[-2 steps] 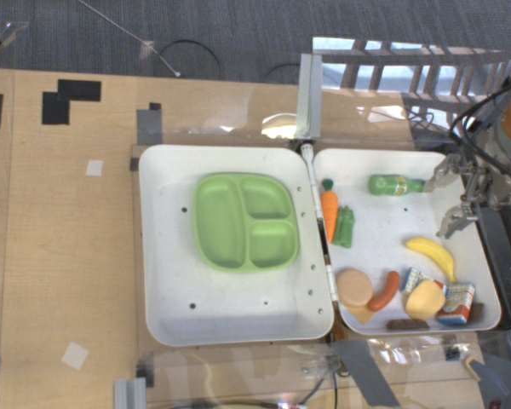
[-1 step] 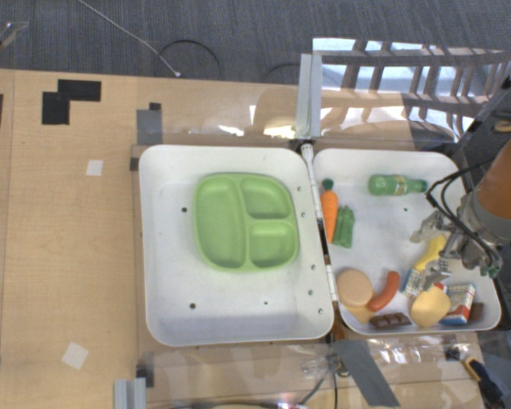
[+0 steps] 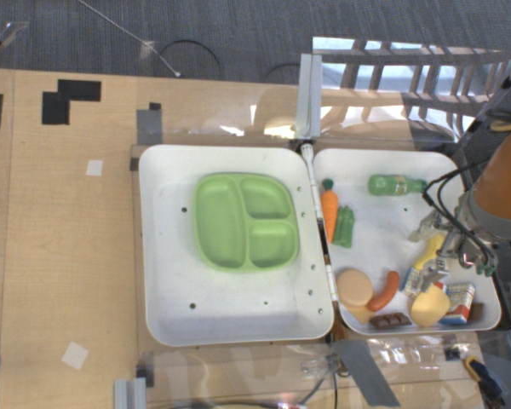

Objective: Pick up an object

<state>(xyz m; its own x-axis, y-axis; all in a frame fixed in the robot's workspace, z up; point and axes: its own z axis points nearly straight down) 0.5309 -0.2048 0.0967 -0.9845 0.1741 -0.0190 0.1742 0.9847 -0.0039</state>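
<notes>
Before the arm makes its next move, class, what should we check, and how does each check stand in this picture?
1. Claw above the right bin: ok.
2. Pickable things close by, such as the yellow lemon and sausage: ok.
3. Something already held in the claw: cannot tell.
4. Things crowded at the bin's lower corner, so a clean grab is likely: not ok.
5. Green plate lies flat in the left bin: ok.
</notes>
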